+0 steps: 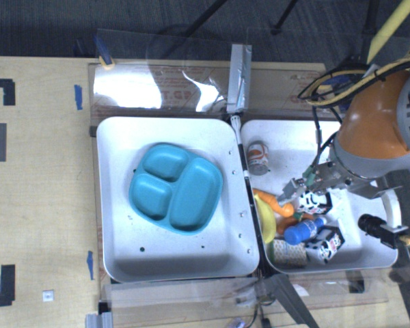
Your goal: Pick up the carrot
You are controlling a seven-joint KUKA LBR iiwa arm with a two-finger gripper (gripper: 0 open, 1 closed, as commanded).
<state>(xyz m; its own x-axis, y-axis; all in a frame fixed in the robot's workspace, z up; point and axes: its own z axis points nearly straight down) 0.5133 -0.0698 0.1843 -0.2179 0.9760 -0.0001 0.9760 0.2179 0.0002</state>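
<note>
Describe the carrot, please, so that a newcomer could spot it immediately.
Find the right bin, beside the bin holding the blue tray. Near its left wall, just right of the banana, lies the carrot: the one orange piece in the pile.

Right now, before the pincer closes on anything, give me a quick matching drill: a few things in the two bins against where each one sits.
Things:
1. blue divided plate
2. small can
3. carrot
4. blue bottle

Places:
A. far part of the right bin, away from the pile
B. left bin, near its middle
C. near side of the pile in the right bin
D. by the right bin's left wall, beside the pincer

Pairs: 1-B, 2-A, 3-D, 4-C
</note>
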